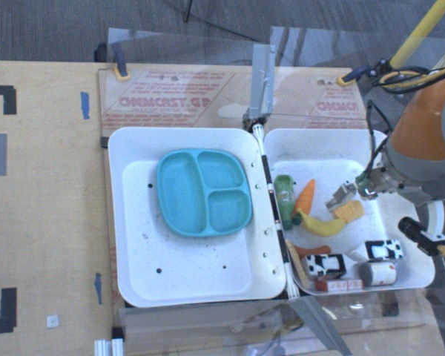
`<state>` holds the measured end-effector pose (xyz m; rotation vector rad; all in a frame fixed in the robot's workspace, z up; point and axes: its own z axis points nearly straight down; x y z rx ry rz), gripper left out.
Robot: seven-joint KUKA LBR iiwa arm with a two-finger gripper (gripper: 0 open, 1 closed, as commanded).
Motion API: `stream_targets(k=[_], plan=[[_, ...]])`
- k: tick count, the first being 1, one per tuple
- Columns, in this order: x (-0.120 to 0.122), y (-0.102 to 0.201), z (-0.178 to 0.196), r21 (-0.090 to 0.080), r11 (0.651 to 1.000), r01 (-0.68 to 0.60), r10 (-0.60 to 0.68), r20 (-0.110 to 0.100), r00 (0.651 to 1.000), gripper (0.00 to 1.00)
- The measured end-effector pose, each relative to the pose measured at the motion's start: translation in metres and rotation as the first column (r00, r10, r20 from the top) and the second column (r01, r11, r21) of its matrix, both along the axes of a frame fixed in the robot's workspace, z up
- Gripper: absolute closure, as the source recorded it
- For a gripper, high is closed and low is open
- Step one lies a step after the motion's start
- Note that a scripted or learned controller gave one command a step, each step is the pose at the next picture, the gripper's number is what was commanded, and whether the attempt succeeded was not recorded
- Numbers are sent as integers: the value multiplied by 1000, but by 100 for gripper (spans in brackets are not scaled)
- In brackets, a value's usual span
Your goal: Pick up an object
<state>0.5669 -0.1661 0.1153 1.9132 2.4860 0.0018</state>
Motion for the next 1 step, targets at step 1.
stream_targets(k=[1], plan=[[-31,-18,-27,0,1000,15,-15,5,1000,0]])
